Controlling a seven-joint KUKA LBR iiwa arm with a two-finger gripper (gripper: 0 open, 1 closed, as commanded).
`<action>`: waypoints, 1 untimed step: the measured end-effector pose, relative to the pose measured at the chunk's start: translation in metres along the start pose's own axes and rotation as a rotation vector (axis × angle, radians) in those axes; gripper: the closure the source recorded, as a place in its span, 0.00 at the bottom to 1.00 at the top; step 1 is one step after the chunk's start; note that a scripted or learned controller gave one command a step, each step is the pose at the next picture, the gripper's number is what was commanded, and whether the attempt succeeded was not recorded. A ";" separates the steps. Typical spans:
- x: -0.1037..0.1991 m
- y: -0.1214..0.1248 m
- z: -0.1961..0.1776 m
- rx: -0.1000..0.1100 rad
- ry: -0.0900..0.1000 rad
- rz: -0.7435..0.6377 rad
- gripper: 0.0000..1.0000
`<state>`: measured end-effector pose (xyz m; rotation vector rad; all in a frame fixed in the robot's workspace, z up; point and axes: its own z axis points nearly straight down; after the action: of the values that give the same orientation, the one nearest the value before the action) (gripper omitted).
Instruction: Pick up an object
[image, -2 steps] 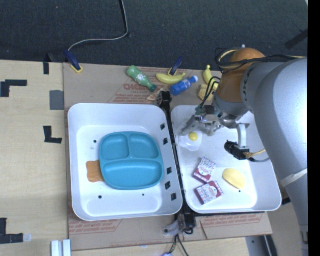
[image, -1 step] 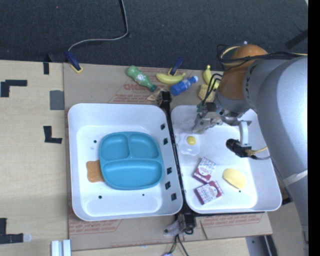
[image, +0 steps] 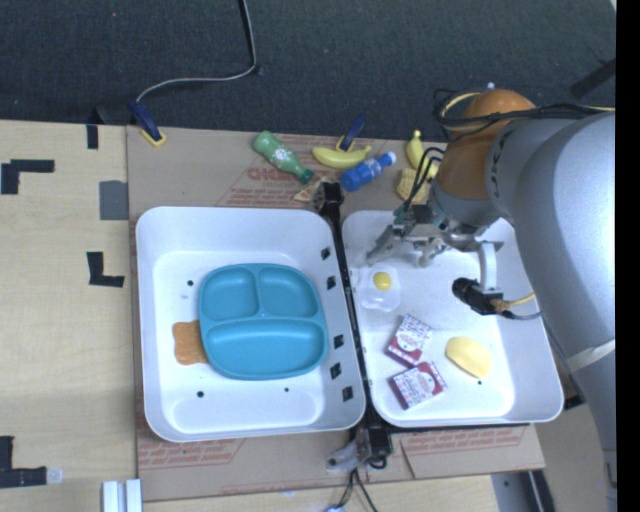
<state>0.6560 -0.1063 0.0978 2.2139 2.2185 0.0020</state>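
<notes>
The gripper (image: 385, 243) hung with its fingers spread and empty above the right bin (image: 520, 395), just over a small clear packet with a yellow centre (image: 379, 283) (probably light, slippery, crushable), best pinched gently across its flat edges.

Pale wooden bench (image: 60, 330) against dark carpeted floor (image: 300, 50) beyond.
</notes>
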 end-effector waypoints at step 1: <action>0.014 -0.103 0.000 0.010 0.006 0.002 0.00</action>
<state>0.5531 -0.0929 0.0969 2.2233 2.2243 -0.0026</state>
